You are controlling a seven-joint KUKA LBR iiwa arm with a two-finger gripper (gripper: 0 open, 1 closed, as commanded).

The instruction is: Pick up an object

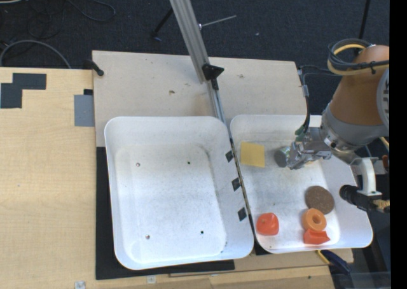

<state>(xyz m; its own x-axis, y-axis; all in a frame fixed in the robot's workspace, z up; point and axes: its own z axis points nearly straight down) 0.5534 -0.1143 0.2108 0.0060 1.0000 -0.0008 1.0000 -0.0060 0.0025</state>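
The right bin [286, 125] holds a yellow square block [252, 154] near its left wall, a brown round disc [319, 199], an orange ring on a red base [315, 225] and a red cup-like piece [268, 223] near the front. My gripper [294, 157] hangs low over the middle of this bin, just right of the yellow block and above the brown disc. A small grey thing [282, 156] lies at its tips; whether it is gripped I cannot tell.
The left bin [127, 148] lies beside the right one, parted by a metal rail with black clips [233, 170]. A slanted aluminium post [191, 33] rises behind the bins. The arm's orange band [356, 87] stands at the right edge.
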